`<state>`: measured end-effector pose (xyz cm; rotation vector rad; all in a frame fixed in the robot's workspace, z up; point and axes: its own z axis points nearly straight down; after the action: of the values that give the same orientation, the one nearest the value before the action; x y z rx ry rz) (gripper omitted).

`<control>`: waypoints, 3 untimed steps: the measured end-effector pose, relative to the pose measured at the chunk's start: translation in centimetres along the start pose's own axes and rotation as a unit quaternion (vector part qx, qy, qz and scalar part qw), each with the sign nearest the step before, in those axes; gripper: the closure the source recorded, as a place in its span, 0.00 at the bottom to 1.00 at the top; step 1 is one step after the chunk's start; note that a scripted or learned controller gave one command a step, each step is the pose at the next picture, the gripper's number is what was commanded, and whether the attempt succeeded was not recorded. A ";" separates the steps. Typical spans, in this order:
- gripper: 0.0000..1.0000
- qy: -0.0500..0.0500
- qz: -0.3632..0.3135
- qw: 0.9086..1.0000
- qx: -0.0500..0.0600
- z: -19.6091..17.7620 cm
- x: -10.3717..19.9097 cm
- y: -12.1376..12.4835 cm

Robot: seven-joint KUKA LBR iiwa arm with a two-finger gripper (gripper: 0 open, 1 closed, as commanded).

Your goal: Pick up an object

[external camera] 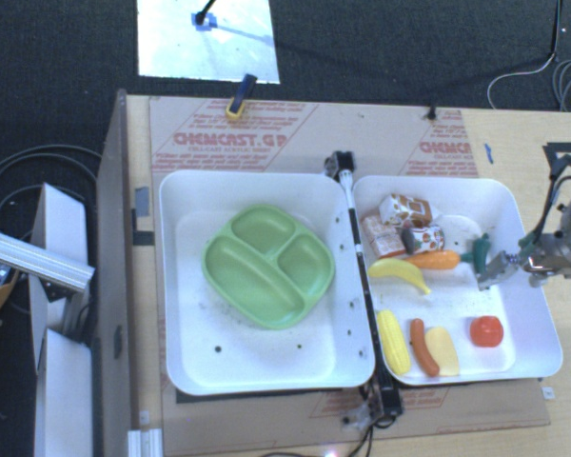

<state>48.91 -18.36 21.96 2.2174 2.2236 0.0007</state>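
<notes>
Two white bins sit on the bench; the right bin (528,246) holds a banana (401,273), carrot (436,260) and tomato (486,330). Above it hovers the gripper (492,268), its grip state unclear.

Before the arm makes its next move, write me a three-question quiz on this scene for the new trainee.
1. True or false: the green divided plate lies in the left bin.
2. Multiple choice: which item in the right bin lies nearest the end effector?
A. corn cob
B. teal toy
C. sausage
3. Fill in: the red tomato sits near the bin's ____ edge, as the camera sees it.

Key: 1 true; 2 B; 3 right.
</notes>
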 end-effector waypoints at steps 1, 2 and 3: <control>0.00 0.001 0.002 1.000 0.005 13.6 -2.3 -0.6; 0.00 0.002 -0.005 1.000 -0.002 13.5 5.9 5.6; 0.00 0.002 0.005 0.999 0.032 14.0 5.1 14.0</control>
<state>62.95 -13.21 8.01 2.2618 2.2464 -0.0657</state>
